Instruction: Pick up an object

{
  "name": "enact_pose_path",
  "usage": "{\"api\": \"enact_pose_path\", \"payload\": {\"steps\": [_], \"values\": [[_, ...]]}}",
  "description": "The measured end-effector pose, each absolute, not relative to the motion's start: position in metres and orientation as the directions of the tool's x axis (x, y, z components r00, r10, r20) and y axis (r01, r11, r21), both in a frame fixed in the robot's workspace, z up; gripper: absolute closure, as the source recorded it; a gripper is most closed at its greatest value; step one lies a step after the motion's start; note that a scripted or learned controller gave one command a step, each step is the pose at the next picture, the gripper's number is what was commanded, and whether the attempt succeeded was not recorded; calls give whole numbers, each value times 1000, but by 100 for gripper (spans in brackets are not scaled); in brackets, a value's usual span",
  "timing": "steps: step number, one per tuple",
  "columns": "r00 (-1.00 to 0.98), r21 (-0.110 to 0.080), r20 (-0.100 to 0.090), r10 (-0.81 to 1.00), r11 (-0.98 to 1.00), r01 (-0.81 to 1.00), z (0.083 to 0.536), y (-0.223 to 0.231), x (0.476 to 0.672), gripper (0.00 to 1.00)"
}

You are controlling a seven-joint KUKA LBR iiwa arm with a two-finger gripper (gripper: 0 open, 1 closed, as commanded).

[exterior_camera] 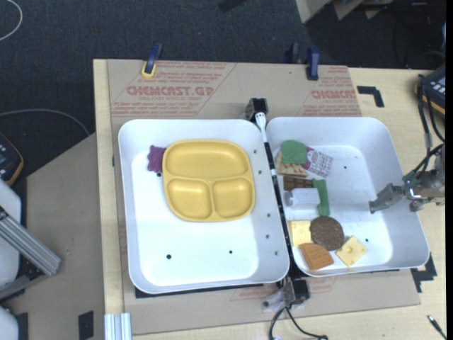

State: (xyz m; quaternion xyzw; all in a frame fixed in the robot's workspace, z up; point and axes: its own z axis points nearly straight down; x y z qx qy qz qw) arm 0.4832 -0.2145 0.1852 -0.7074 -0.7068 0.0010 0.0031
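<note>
Gripper (388, 198) sits over right bin's (368, 137) right side, well apart from the pile; can't tell its state, nothing seen in it. Play food heaped along that bin's left wall: brown cookie (327, 231), cheese wedge (352, 251), green stick (323, 197). Probably light, stiff, slick plastic; cookie looks easiest, pinch across its edges. Left bin (205, 261): yellow divided plate (209, 178), purple piece (156, 159) touching its left.

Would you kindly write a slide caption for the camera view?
Tool over the right bin, apart from the toy food pile; a yellow divided plate fills the left bin.
</note>
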Motion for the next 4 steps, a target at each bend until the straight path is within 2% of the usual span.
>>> {"api": "enact_pose_path", "payload": {"steps": [1,2,3,4], "values": [[1,-6,3,1000,-1,1000,135,-223,486,0],[-4,-6,12,1000,4,1000,83,-218,487,0],[-1,-1,3,1000,1,1000,95,-221,487,100],[-1,5,-4,1000,1,1000,138,-222,489,100]]}}
